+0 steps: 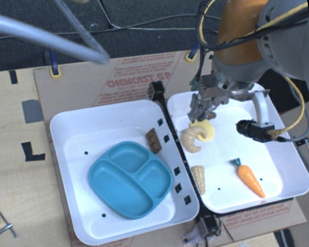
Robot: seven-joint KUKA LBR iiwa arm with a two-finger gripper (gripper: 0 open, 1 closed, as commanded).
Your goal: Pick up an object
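**Robot Hand Reaches for the Croissant**

Over the right white bin (293, 179), the grey two-finger gripper (204, 111) hangs low, right above a curled, pale yellow toy croissant (197, 135). The croissant lies near the left wall of that bin, toward the far end. The tips of the gripper sit just at the croissant's top edge, maybe touching it. I cannot tell how wide the gripper is open, and I cannot see anything held in it.

To do this step well, I think the gripper should come straight down over the middle of the croissant, one tip on each side, and close gently. The bin wall is close, so it needs care not to bump it.

Also in this bin lie a small orange toy carrot (250, 180) and a tan bread stick (199, 178), both nearer the front. A blue plastic tray with three parts (130, 178) rests in the left white bin (62, 135).
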